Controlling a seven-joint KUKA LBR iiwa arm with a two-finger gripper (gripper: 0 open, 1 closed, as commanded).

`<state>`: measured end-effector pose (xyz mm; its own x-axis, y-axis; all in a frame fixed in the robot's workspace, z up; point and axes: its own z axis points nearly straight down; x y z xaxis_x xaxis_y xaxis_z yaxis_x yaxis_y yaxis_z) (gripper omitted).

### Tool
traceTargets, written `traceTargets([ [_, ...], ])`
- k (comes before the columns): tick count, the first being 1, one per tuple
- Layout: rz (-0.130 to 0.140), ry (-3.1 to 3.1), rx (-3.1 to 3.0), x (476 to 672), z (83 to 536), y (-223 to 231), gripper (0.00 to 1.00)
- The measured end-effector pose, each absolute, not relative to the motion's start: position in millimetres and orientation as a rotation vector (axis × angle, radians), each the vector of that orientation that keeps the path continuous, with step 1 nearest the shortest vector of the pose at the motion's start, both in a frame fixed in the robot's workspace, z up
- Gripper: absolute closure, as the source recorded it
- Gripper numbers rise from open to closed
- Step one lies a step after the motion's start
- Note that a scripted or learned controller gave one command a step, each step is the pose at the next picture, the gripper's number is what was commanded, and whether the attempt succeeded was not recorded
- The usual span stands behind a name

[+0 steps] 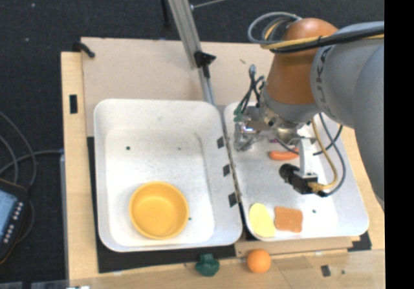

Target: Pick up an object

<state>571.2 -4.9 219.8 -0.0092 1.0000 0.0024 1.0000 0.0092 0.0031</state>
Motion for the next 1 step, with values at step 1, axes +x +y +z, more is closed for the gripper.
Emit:
traceTargets([
  [1, 0.006, 2.231, 2.211, 570.8, 236.6, 50.0, 1.0],
])
